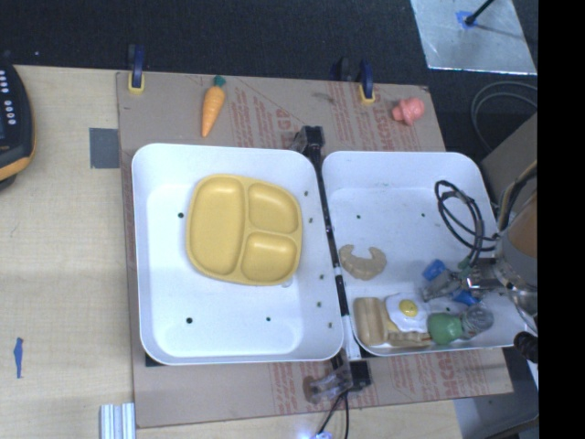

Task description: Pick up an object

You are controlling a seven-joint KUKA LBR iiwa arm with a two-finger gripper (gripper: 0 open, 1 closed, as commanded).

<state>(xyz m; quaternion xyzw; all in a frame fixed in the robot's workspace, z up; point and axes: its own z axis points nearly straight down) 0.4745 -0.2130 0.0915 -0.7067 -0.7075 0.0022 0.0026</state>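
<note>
In the right bin, several small objects lie near the front. A tan curved piece sits toward the bin's left side. A slice of toast with a fried egg lies in the front corner, touching a green round object. A small blue object lies just right of the middle. My gripper reaches in low from the right edge, right beside the blue object and above the green one. Nothing is plainly seen in its grasp. A black cable loops from the wrist over the bin.
The left bin holds a yellow divided plate. Behind the bins on the brown board lie a toy carrot and a pink object. A dark handheld device rests at the far left.
</note>
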